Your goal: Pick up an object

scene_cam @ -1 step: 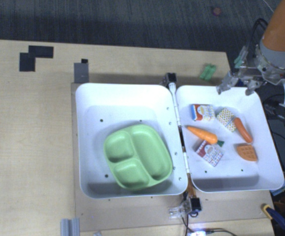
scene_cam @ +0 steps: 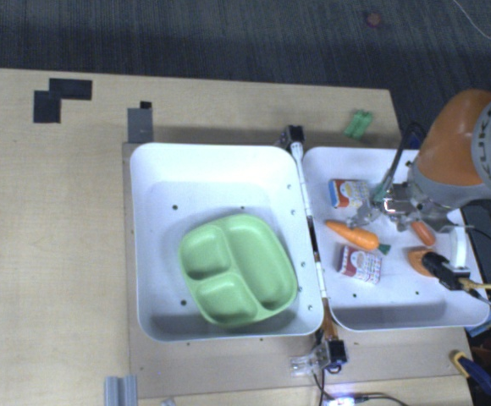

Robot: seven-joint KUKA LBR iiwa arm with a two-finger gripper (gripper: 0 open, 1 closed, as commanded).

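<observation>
Green divided plate (scene_cam: 239,269) lies in the left bin (scene_cam: 157,227), low centre of the frame, tilted toward its lower right corner. Right bin (scene_cam: 398,315) holds a carrot (scene_cam: 353,235) at its middle, a small red-and-white carton (scene_cam: 361,265) just below it, another carton (scene_cam: 345,193) near the top, and orange pieces (scene_cam: 421,259) at the right side. Grey arm with orange band (scene_cam: 453,146) comes in from the right, gripper (scene_cam: 379,210) low over the bin just right of the carrot and second carton; cannot tell how far it is open or whether it has anything.
</observation>
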